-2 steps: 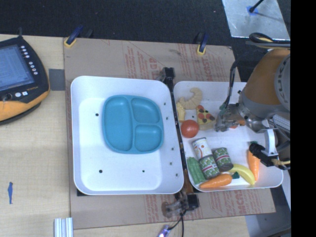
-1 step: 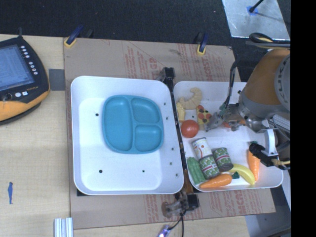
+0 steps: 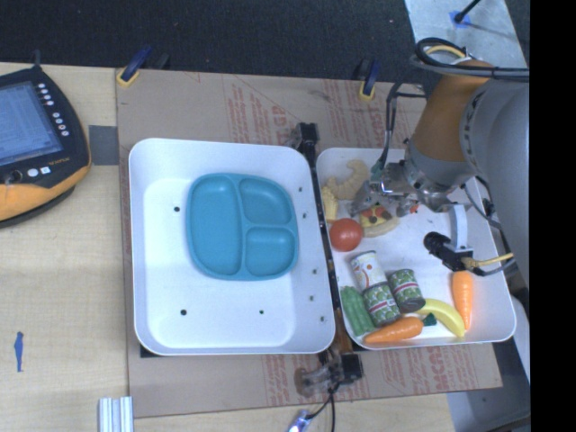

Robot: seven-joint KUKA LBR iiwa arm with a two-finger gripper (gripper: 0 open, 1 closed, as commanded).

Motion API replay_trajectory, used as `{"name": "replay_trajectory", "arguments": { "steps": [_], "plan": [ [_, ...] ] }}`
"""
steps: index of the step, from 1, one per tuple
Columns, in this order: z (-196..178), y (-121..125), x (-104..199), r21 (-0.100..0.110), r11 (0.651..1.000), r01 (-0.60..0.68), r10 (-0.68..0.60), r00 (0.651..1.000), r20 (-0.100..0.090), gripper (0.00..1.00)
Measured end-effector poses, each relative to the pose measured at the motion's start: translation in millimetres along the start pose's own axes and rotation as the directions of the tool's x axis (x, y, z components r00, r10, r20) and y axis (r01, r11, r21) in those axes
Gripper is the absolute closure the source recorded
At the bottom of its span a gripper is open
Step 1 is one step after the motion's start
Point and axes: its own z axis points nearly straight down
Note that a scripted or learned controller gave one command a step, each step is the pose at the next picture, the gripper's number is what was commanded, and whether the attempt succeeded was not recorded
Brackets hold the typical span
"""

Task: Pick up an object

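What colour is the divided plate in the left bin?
Light blue, a teal shade. The divided plate shows clearly in the camera view.

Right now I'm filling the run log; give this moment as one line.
arm: over right bin | gripper: low at far end, by tomato | left bin: blue plate

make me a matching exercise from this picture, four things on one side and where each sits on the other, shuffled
Things:
1. blue tray
2. tomato
3. banana
4. tablet

Places:
A. near front edge of the right bin
B. on the bench, left of both bins
C. in the left bin
D. right bin, close to the wall between the bins

Pairs: 1-C, 2-D, 3-A, 4-B
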Motion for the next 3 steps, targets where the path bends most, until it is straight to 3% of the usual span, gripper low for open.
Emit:
{"name": "replay_trajectory", "arguments": {
  "steps": [1, 2, 3],
  "plan": [
    [-10.9, 0.3, -0.5, 0.001, 1.000, 0.005, -0.005, 1.000, 0.000, 1.00],
    [-10.7, 0.2, -0.5, 0.002, 1.000, 0.006, -0.006, 1.000, 0.001, 0.00],
    [0.0, 30.8, 14.9, 0.002, 1.000, 0.000, 0.000, 1.000, 0.000, 0.00]
  ]
}}
